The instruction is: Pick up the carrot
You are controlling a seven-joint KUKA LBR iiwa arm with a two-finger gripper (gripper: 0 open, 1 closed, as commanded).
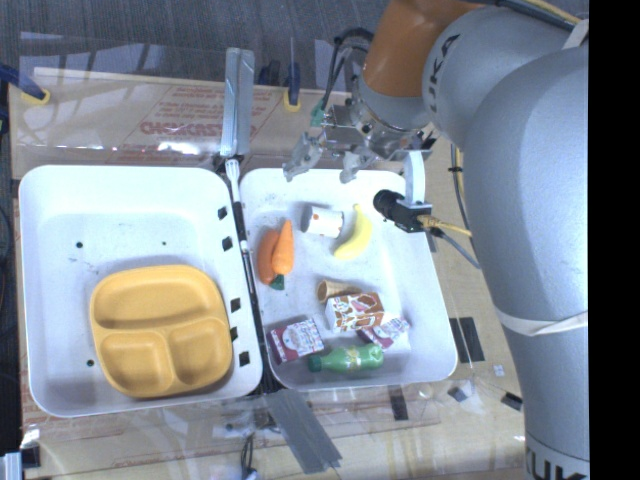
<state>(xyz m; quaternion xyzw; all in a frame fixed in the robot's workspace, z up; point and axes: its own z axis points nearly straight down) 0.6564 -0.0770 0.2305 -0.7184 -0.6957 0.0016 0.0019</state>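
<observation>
1. The carrot (pixel 277 252) lies in the right bin (pixel 432 298), near its left wall. Its long axis runs nearly up and down the view, tilted slightly; the green stem end points toward the near edge.
2. The gripper (pixel 322 162) hangs over the right bin's far rim, its two fingers spread apart with nothing between them, well apart from the carrot.
3. Beside the carrot lie a small white can (pixel 323 220) and a banana (pixel 354 234). Nearer the camera sit a carton (pixel 352 310), a green bottle (pixel 346 360) and small packets whose labels are too blurred to read.
4. A yellow divided tray (pixel 160 328) rests in the left bin (pixel 50 208).
5. The arm (pixel 500 118) hides the bench to the right.
</observation>
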